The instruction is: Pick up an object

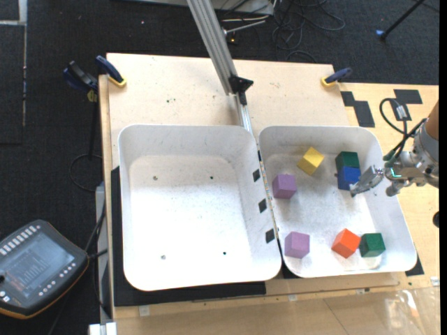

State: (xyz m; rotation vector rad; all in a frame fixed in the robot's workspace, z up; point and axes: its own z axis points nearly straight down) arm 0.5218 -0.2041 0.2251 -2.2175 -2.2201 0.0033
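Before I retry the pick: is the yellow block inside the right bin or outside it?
Inside. The yellow block rests on the right bin floor near its far wall.

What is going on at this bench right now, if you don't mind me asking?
A robot arm reaches in from the right, its end effector at the right-hand bin, right next to a blue cube and a green cube behind it. Nothing is visibly held. Also in that bin lie a yellow cube, two purple cubes, an orange cube and another green cube.
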